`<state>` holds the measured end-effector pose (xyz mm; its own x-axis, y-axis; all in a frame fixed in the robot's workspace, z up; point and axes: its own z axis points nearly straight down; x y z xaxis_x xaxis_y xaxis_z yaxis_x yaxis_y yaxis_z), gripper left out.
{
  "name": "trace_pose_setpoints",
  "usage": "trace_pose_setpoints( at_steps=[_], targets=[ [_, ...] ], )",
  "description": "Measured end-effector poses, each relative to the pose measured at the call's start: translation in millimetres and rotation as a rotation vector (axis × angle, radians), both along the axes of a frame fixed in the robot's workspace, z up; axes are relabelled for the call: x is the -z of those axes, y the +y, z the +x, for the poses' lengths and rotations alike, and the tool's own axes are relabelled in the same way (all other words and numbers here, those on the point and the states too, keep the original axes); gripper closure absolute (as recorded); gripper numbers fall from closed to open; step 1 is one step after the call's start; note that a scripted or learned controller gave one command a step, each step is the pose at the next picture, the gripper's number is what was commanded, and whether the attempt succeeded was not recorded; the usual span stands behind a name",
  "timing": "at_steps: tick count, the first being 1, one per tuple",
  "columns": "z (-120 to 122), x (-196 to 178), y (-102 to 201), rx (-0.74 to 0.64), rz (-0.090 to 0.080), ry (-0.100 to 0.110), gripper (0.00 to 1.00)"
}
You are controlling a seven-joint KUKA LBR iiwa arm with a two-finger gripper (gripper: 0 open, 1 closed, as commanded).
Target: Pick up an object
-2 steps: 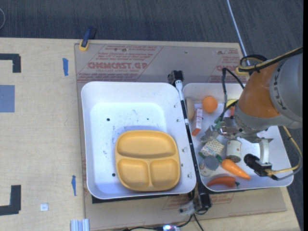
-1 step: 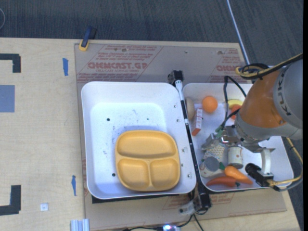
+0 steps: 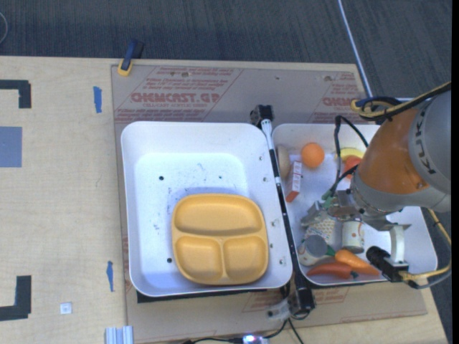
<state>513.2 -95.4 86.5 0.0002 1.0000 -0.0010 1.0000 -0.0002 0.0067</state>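
The right bin (image 3: 430,253) holds several small items. At its back lie an orange ball (image 3: 312,155), a yellow piece (image 3: 350,153) and a red-and-white packet (image 3: 295,181). At its front lie an orange carrot (image 3: 356,261), a red pepper (image 3: 328,270), a grey round lid (image 3: 313,246) and a white can (image 3: 351,233). My gripper (image 3: 328,208) hangs low over the middle of this bin, just above a speckled item (image 3: 324,228) and beside the white can. The arm's orange band (image 3: 391,160) hides part of the bin behind it.
The left bin (image 3: 143,156) carries a yellow divided plate (image 3: 220,236) in its front half. A black clamp (image 3: 262,113) sits at the back where the two bins meet. Cables (image 3: 369,106) loop near the arm at the right bin's back edge.
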Motion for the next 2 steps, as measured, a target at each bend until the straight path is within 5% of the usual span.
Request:
trace_pose_setpoints(
  at_steps=[1, 2],
  targets=[
    [-27.7, -1.4, 2.2, -0.002, -0.005, -0.015, 0.0],
    [-26.2, -11.5, 2.4, -0.002, -0.006, -0.019, 1.0]
  ],
)
